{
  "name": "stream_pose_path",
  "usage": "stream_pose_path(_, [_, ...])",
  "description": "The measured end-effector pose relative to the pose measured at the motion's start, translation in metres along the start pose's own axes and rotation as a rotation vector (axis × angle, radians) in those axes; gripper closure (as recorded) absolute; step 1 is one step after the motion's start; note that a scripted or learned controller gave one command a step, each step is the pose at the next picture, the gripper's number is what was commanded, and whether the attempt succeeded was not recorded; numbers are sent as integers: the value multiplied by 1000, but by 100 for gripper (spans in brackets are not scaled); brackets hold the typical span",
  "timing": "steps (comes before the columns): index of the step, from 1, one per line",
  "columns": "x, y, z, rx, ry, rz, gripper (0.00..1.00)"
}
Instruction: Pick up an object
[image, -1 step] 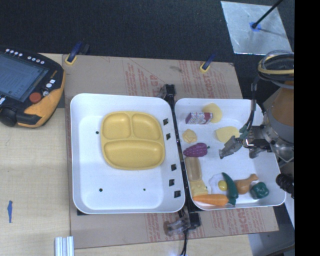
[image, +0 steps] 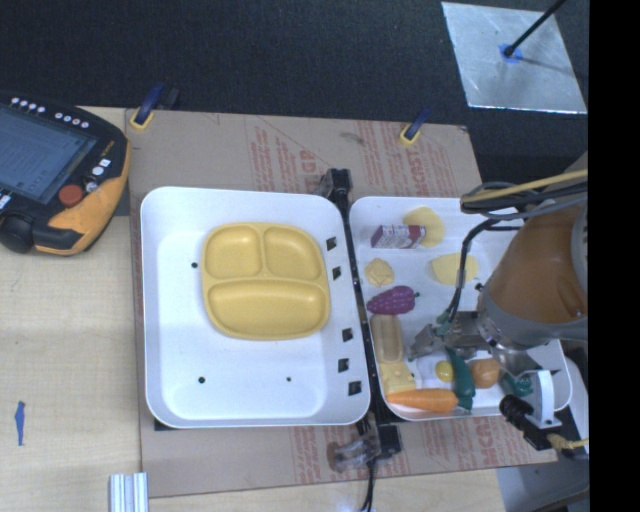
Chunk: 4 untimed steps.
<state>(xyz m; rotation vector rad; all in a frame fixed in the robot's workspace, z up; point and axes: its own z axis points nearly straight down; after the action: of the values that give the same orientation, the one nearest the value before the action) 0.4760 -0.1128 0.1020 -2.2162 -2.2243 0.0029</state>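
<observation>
You saw fingers low in right bin, state unclear; approach step. Carrot just below; next needed firm closing.

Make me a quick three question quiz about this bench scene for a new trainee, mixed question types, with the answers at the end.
1. True or false: the yellow divided plate lies in the left bin.
2. Which item lies along the near edge of the right bin? A) purple eggplant B) orange carrot C) small red-labelled can
3. Fill in: the claw is over the ____ bin.

Key
1. True
2. B
3. right
</observation>
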Motion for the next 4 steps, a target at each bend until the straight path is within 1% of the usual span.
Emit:
stream_pose_path(1, [-15,9,11,-2,-1,0,0])
stream_pose_path(2, [-16,9,0,-2,-2,0,100])
stream_pose_path(3, [-16,9,0,-2,-2,0,0])
stream_pose_path(4, [-17,9,-10,-2,-3,-1,100])
